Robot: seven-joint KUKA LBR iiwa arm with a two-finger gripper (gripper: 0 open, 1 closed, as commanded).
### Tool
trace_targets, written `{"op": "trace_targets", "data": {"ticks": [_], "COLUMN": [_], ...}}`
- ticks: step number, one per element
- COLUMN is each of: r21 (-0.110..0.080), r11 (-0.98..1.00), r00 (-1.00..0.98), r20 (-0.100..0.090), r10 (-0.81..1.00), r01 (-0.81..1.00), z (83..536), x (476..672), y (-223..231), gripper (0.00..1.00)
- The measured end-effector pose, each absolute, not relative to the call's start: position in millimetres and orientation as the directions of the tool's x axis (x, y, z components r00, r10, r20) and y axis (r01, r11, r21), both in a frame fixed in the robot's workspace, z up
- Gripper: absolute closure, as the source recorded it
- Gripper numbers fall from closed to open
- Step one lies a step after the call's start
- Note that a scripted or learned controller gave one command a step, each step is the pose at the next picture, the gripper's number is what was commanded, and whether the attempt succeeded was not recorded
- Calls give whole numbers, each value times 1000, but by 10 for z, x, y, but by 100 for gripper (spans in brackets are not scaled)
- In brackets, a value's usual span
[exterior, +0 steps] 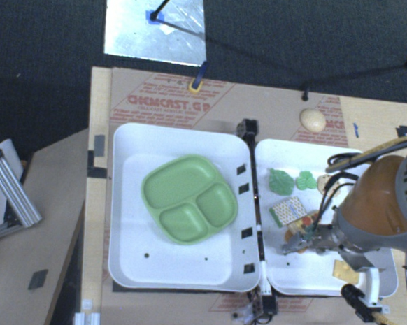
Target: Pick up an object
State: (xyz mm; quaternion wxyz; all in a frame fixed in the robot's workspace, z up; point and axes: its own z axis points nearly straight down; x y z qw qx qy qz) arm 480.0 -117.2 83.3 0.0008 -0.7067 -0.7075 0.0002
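Observation:
The arm reaches in from the right, and its gripper (297, 241) is low in the right bin (279, 273), just below a small patterned packet (289, 211). An orange-brown bit shows right at the fingertips, too small to identify. Two green toy pieces lie farther back in that bin, one darker (281, 181) and one smaller (305, 179). A tan block (346, 272) lies near the bin's front right, partly under the arm. The arm's orange band hides much of the bin's right side.
The left bin (122, 257) holds a green divided plate (190, 198). A black divider with clips (251, 197) runs between the bins. A cream egg-shaped object (312, 119) rests on the cardboard behind the right bin. Metal rails (2, 177) stand at the far left.

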Motion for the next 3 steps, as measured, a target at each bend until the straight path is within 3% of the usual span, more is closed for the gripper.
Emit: {"op": "trace_targets", "data": {"ticks": [1,3], "r21": [4,7], "r11": [1,5], "r00": [-1,-5], "r20": [-1,-1], "r10": [1000,1000], "r01": [1000,1000], "z": [951,2050], "x": [4813,4779], "y": [-1180,-1123], "gripper": [100,100]}}
